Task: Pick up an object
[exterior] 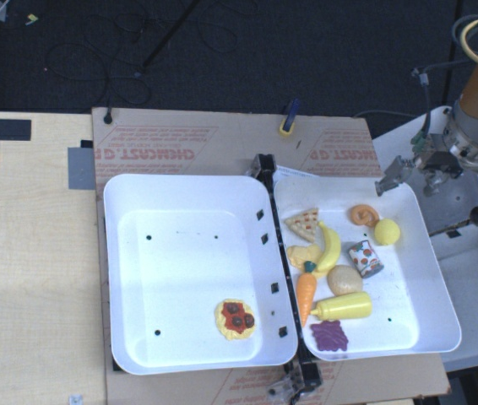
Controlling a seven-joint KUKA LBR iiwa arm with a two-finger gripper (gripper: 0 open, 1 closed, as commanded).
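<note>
A pale wooden bench (28, 251) carries a brown cardboard sheet (188, 146), and on it stand two shallow white bins side by side, with dark floor and cables behind. The left bin (129, 226) holds one small pizza toy (235, 319) near its lower right corner. The right bin (429, 285) holds a cluster of toy food: a pizza slice (304, 223), a banana (330, 249), a carrot (306, 295), a yellow bottle (341, 307), a purple piece (330, 336), a patterned cube (363, 258), a lemon (387, 232) and a brown pretzel-like piece (362, 215). The gripper (412, 171) hangs over the upper right corner of the right bin, with nothing between its fingers; it appears spread, I think. The nearest things, pretzel and lemon, lie just below and to the left of it. The banana and carrot have long axes nearly vertical in the view, so I judge a short descent leftward is needed.
</note>
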